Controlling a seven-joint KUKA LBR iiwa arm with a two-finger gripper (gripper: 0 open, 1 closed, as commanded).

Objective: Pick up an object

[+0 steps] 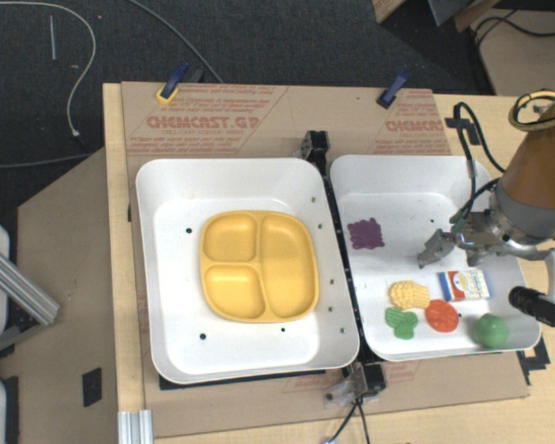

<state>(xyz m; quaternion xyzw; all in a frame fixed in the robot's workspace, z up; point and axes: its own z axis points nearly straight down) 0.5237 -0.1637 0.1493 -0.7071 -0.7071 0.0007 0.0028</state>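
The objects sat in the right bin (388,178), at the lower right of the frame: a purple grape cluster (365,234) near its left wall, and a loose group toward the bottom edge made up of a yellow corn piece (408,293), a green leafy piece (400,323), a red piece (441,316), a small white, blue and red carton (464,286) and a green ball (489,330). The gripper (441,251) hung above bare bin floor just up and left of the carton, its fingers spread apart with nothing between them. The left bin (157,202) held a yellow divided plate (259,266). Both bins rested on a cardboard sheet (259,118) (printed in red, pinned by two blue clamps at its top edge) laid over the counter (65,248). Dark carpet (213,17) with a white cable (83,72) filled the upper left of the frame.
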